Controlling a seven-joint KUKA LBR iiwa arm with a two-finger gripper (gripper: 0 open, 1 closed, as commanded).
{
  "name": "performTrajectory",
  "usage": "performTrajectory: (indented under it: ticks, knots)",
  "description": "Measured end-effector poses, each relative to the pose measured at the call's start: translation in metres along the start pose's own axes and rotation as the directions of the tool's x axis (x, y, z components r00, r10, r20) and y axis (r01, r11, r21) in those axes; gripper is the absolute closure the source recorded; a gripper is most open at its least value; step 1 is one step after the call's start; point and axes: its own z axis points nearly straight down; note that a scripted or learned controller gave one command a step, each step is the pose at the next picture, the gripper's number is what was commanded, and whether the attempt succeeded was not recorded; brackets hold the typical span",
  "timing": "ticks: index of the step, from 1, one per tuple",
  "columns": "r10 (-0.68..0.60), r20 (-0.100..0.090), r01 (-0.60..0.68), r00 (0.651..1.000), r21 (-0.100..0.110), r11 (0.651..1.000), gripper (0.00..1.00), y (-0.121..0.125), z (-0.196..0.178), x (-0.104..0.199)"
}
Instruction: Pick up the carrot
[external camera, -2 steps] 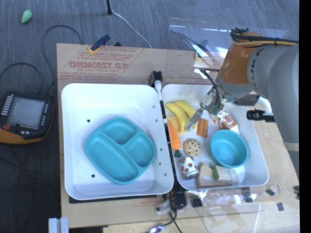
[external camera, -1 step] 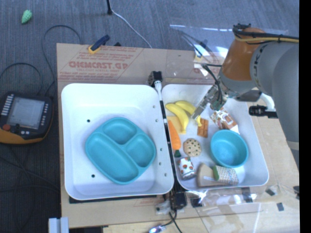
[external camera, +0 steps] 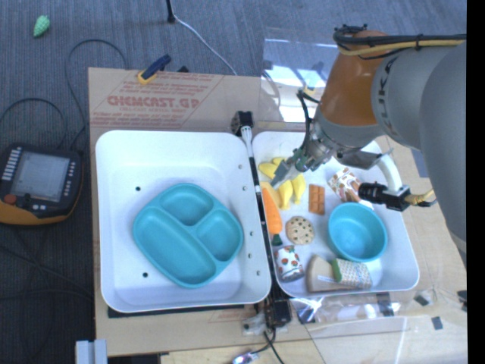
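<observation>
The grey arm's bulk hides the right white bin's point(external camera: 409, 275) far corner. Its jaws point(external camera: 283, 173) hang spread, tilted over the yellow plastic bananas point(external camera: 290, 191), just beyond the slim orange carrot point(external camera: 272, 209).

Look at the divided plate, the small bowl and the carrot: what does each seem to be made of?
Divided plate: probably moulded plastic, turquoise, with a smooth, even sheen and rounded compartment walls.
Small bowl: likely the same plastic; matching colour, with a soft highlight on its rim.
Carrot: seemingly a plastic toy; flat, uniform orange with no root texture, though it is too small to be sure.
</observation>
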Motion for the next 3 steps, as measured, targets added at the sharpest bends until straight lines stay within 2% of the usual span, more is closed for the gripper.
performTrajectory:
  ticks: [1,3]
  knots:
    - [0.004,-0.001,-0.004,1.0,0.004,1.0,0.0,-0.002,0.002,-0.001]
    - [0.036,-0.002,-0.035,0.999,0.006,0.999,0.0,-0.034,0.002,0.067]
